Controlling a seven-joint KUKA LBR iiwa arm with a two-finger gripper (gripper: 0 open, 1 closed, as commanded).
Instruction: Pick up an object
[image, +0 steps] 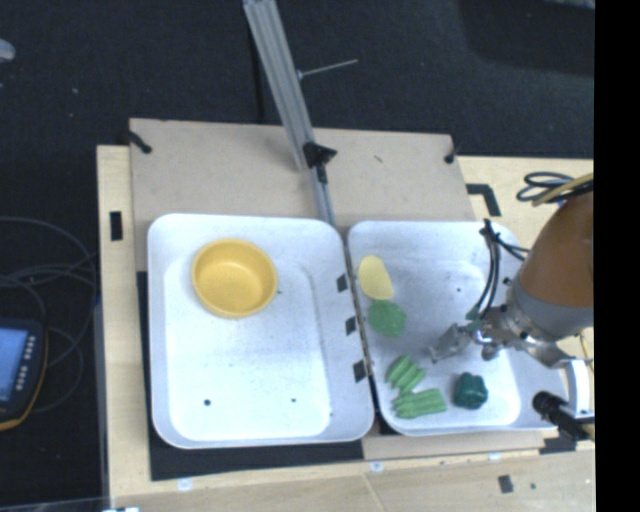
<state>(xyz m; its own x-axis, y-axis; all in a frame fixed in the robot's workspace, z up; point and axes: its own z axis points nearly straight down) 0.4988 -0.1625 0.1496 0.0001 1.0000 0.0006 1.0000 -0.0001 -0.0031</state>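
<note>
The right bin (430, 245) holds a pale yellow piece (375, 277) near its left wall, with a round green piece (387, 319) just below it. Two ridged light green pieces lie lower down, one (404, 373) above the other (419, 403). A dark green piece (469, 390) sits near the bin's front right corner. My gripper (447, 346) hangs over the right half of this bin, above and left of the dark green piece. Nothing shows between its fingers. The left bin (180, 340) holds a yellow bowl (235, 278) in its back left part.
The arm's orange band (562, 255) and wrist cover the right bin's right wall. A grey metal rail (285, 95) slants down from the top to the gap between the bins. A handheld screen (15, 365) lies at the far left, off the bench.
</note>
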